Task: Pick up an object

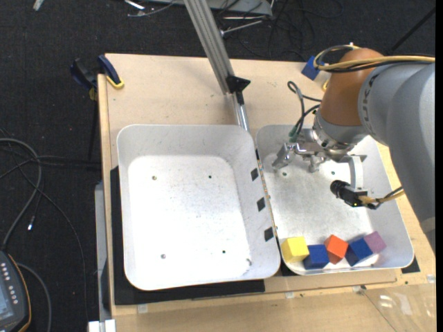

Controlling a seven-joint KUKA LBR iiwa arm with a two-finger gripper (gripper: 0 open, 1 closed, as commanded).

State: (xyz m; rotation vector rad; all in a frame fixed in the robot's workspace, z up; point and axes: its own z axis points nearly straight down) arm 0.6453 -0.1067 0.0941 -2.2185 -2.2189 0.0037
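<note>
A: Arm (387, 95) first. Where is it?

B: It reaches in from the right, grey, with its orange band (344, 92) bent over the top of the right bin (304, 206). The wrist points down and leftward, and the gripper (285, 159) hangs above the bin's upper left part, near the wall shared with the left bin (138, 185).

A: Fingers wide or narrow?

B: I cannot tell; the metal parts there blur together.

A: And the things to pick?

B: Five blocks sit in a row along the right bin's lower edge, well apart from the gripper: a yellow block (295, 247), a blue block (317, 256) just beside it, an orange block (337, 247), another blue block (358, 250) and a pale purple block (375, 241).

A: Cables?

B: A black plug (344, 192) dangles under the wrist.
</note>
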